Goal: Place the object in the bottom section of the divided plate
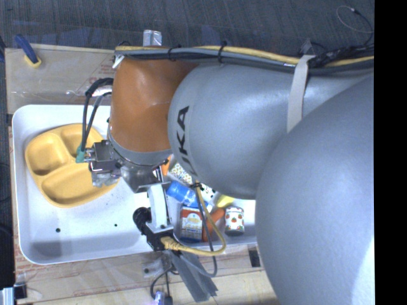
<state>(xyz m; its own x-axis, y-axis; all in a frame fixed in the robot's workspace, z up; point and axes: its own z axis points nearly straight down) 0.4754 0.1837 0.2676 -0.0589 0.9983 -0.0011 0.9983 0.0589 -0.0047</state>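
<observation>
A yellow divided plate (56,164) lies in the left part of the left white bin (38,250). Its large bottom section (67,184) faces the bin's front, and two smaller sections sit behind it. My gripper (102,165) hangs over the plate's right rim, under the orange wrist band (143,107). The metal gripper body hides what is below it, so I cannot make out any object held there. The arm covers the plate's right edge.
Where the two bins meet, under the arm, lie a blue packet (181,192), a small red and white carton (191,222), a white spotted can (234,220) and a yellow piece (223,201). The grey arm covers most of the right bin.
</observation>
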